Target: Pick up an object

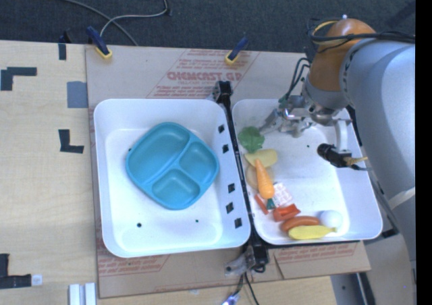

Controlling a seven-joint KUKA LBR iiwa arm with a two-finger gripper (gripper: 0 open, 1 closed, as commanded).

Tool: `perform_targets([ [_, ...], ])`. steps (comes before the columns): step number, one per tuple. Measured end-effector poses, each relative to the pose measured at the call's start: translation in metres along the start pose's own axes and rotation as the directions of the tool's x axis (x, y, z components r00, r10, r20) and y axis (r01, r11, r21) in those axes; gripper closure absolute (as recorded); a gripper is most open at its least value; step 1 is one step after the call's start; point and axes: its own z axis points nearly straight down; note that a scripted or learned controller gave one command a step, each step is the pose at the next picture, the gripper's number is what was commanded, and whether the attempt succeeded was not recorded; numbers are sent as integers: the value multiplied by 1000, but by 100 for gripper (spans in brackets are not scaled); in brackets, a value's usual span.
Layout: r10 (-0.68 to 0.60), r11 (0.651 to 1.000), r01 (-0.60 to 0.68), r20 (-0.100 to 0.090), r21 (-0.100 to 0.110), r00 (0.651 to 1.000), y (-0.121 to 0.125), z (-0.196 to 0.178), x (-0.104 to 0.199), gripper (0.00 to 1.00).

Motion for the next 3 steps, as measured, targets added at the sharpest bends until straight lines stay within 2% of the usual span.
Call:
perform_targets([
  [1,-1,1000,1,-1,2,1000,0,1,52,0],
  [3,0,1000,0,1,1,1000,-1,1,45,0],
])
